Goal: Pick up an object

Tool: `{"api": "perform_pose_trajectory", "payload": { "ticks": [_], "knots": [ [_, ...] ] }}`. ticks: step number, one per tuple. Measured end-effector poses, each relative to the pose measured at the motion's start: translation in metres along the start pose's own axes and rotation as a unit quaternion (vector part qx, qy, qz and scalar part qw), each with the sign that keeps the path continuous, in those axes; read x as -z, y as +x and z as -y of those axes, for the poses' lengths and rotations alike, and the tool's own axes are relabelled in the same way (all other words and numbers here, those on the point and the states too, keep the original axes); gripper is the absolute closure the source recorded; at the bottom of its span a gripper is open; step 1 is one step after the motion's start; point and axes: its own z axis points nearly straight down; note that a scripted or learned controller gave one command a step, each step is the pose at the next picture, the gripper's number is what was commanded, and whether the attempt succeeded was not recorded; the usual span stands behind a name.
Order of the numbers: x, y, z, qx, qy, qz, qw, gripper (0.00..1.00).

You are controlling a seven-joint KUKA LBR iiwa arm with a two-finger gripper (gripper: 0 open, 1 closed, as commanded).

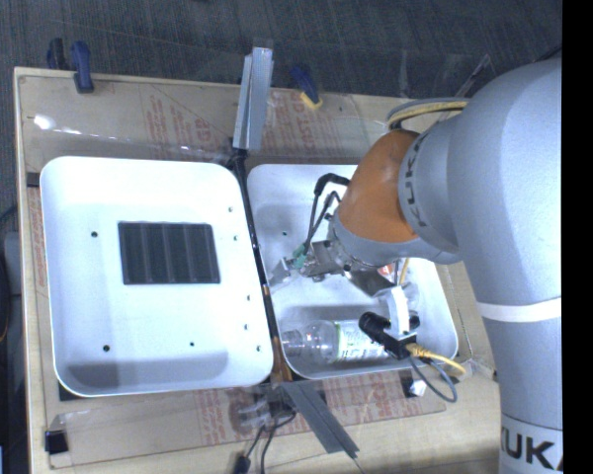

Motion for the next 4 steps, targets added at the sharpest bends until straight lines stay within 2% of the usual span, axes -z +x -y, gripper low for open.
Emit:
{"api": "perform_pose_trajectory", "payload": {
  "ticks": [1, 2, 3, 4],
  "knots": [
    [0.078, -0.022, 0.065, -0.064, 0.004, -0.006, 0.9979, 0.00],
    [0.087, -0.073, 0.033, -0.097, 0.003, -0.006, 0.9953, 0.00],
    [0.089, -0.094, -0.008, -0.085, 0.004, -0.007, 0.9963, 0.00],
    [0.105, -0.092, -0.005, -0.037, 0.003, -0.006, 0.9993, 0.00]
  ]
}}
